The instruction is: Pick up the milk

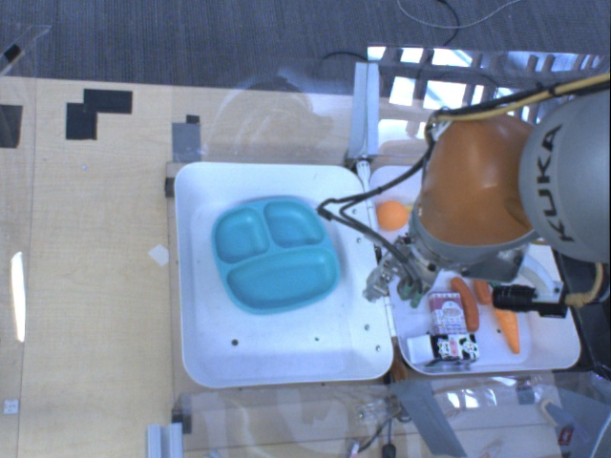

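Approach step: gripper [389,281], grip state indiscernible, hangs over the bins' divide, near the milk [450,326]; next, it likely must shift right and descend.

The arm [573,175] is seen as a bulky, rounded body finished in smooth light grey, on which the maker's name, KUKA, is printed in dark capital letters running down the casing. A broad glossy orange band [473,184] is wrapped around the segment above the wrist, and highlights are reflected on its curved surface. Beneath it a grey metallic wrist flange is fitted. The gripper [387,280] is built of small silvery metal parts with a few green touches. Black cables [368,203] are routed along the arm, joined by a yellow one near the top. A black fitting is mounted low on the wrist.
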Tool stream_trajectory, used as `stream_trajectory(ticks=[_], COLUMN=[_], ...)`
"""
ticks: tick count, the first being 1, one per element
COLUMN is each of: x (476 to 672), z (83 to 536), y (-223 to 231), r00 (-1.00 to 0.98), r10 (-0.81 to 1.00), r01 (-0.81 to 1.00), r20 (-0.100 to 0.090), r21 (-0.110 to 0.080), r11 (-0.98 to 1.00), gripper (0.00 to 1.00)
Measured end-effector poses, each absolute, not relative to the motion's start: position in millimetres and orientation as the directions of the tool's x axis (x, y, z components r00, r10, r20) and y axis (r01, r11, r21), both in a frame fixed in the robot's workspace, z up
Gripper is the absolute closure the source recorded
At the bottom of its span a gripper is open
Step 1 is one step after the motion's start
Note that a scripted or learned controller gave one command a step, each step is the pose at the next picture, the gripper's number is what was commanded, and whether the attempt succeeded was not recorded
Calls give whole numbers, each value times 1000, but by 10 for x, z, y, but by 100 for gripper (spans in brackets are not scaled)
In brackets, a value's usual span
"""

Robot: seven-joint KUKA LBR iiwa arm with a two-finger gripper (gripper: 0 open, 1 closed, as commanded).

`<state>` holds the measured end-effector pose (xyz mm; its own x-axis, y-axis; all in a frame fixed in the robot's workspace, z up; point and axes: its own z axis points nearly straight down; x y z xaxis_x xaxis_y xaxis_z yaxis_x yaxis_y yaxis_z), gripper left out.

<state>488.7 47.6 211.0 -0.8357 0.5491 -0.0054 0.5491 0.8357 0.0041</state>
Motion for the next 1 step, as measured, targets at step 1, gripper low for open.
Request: stream_trajectory(ticks=[1], x=[4894], z=[2167], y=[1043], r00=[-904], r10=[428], r01=[428], r20=[-5], r21=[5], r11=[904], gripper=[100])
